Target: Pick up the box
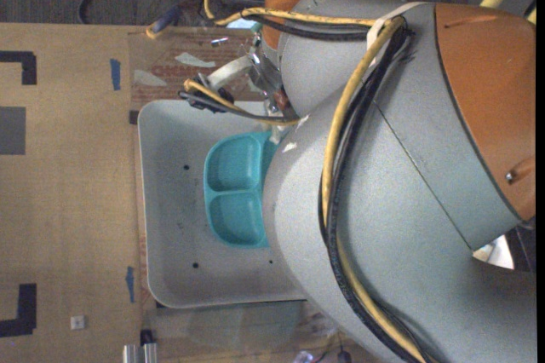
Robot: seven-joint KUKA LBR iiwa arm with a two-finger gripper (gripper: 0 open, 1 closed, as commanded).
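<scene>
A teal two-compartment tray (236,191) lies in the white bin (166,208), its right part hidden under the arm. The big grey and orange arm (400,174) covers the right half of the view and most of the bin. The wrist end with its cable fittings (230,84) sits over the bin's upper rim. I see no box; whatever lies under the arm is hidden.
Brown cardboard (68,182) with black corner marks and blue tape strips covers the bench left of the bin. Yellow cables (341,131) loop around the arm. Dark floor with cables lies along the top.
</scene>
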